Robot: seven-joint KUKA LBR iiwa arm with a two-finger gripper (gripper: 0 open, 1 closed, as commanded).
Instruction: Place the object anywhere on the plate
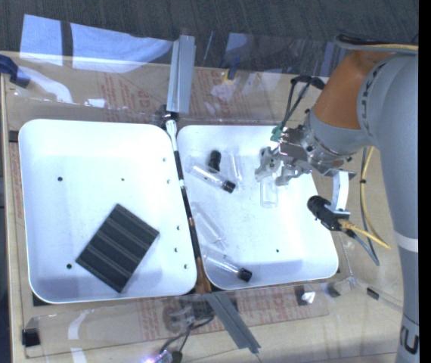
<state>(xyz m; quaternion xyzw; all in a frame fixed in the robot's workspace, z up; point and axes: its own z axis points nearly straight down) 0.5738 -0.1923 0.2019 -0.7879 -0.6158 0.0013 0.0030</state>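
- The grey KUKA arm with its orange wrist band (351, 89) reaches in from the right and hangs its two-finger gripper (274, 174) over the upper middle of the right-hand shallow white bin (321, 263), probably because the loose pieces to be picked lie there.
- A clear plastic tube (268, 193) sits directly under the gripper, seemingly upright or hanging from it. The glare and the tube's transparency make it impossible to tell whether it is pinched between the fingers or merely standing below them, or whether the gripper is wide or closed.
- Other candidates lie in the same bin: a clear tube with a black cap (214, 178) to the gripper's left, a small black curved piece (215, 159) just above that tube, and another clear black-capped tube (229, 266) near the front wall.
- The dark ribbed rectangular plate (117, 247) lies flat and tilted in the lower part of the left-hand shallow white bin (41, 142), well apart from the gripper, across the divider between the bins.
- As a judgement, the pick is in hand and the carry to the plate is not yet done; a smooth clear tube may slip.
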